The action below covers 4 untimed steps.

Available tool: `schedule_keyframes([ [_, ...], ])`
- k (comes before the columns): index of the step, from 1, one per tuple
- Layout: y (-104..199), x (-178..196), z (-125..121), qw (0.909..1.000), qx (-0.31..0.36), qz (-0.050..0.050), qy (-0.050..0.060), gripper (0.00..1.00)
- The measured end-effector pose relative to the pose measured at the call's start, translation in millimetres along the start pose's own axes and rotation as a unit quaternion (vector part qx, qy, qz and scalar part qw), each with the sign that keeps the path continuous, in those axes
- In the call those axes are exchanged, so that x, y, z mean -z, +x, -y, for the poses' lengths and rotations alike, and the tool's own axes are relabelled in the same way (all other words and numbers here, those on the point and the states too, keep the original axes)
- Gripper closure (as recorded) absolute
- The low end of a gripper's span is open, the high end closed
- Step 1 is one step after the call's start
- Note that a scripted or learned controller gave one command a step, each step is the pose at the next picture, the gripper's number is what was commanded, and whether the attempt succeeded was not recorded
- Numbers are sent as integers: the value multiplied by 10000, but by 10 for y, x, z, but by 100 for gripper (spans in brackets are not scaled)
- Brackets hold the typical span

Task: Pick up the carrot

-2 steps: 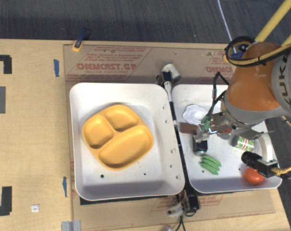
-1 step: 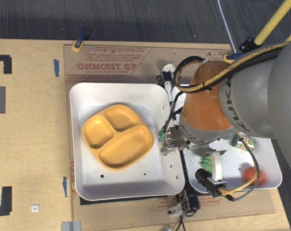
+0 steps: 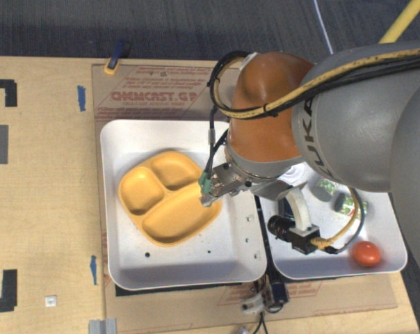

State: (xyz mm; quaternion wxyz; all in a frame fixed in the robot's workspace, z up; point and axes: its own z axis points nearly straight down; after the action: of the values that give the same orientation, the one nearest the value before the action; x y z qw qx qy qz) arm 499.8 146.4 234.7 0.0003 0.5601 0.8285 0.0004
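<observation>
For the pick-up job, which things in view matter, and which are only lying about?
Job: end effector, over the left bin; round orange-red thing in the right bin, perhaps the target, I cannot tell.
Lying about: yellow divided plate; small green-and-white thing.

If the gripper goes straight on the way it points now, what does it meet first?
Probably the yellow plate in the left bin: the gripper points down over its right edge. Its height above is unclear.
</observation>
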Motion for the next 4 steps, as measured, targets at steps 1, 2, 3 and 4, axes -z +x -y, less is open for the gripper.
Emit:
schedule_keyframes([
  [1, 87, -505, 197, 9846, -1750, -5, 28, 100],
  [2, 169, 192, 150, 9821, -1884, -2, 4, 100],
  [3, -582, 396, -438, 9951, -987, 7, -8, 100],
  [4, -472, -234, -190, 9980, -634, -3, 15, 100],
])
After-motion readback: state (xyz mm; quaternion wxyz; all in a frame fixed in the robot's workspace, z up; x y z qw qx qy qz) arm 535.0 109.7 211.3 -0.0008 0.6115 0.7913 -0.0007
